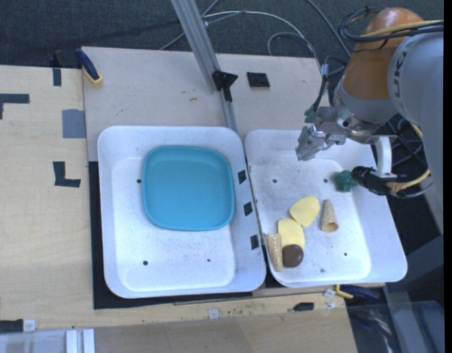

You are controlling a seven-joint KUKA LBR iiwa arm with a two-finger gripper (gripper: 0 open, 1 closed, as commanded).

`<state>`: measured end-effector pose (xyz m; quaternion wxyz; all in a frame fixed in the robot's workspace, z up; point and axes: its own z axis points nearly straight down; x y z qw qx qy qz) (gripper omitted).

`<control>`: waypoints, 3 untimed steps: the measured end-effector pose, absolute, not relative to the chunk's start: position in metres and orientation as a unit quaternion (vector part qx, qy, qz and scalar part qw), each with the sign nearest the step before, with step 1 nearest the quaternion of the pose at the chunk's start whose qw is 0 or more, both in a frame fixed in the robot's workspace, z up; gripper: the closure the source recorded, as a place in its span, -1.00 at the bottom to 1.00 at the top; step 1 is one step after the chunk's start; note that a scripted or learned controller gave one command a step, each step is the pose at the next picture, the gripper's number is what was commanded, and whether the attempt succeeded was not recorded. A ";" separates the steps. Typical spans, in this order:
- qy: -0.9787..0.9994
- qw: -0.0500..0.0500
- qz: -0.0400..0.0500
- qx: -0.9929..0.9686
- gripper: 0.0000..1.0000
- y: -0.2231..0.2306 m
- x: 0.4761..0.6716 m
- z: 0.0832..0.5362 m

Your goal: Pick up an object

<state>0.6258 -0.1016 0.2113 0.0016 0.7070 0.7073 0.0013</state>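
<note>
Camera view: the gripper point(308, 148) hangs over the far part of the right bin point(382, 265); whether it is spread or pressed together cannot be told, and nothing is seen in its grasp. The candidate objects lie nearer the front of that bin: a yellow slice point(305, 210), an ice-cream cone point(328, 215), a yellow block point(290, 232) touching a brown ball point(292, 255), and a green piece point(344, 180) toward the bin's right side. The left bin point(123, 271) holds a blue plate point(188, 187). Judged status: no pick is made; approach, closure and lift remain.

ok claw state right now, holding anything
Claw: cannot tell if open or shut; nothing visibly held, above the right bin, apart from the items in it.
</note>
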 end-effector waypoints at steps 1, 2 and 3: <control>0.709 0.000 0.001 0.706 1.00 -0.045 0.628 0.225; 0.709 -0.001 0.000 0.705 1.00 0.006 0.633 0.216; 0.709 0.000 0.001 0.706 1.00 0.056 0.632 0.232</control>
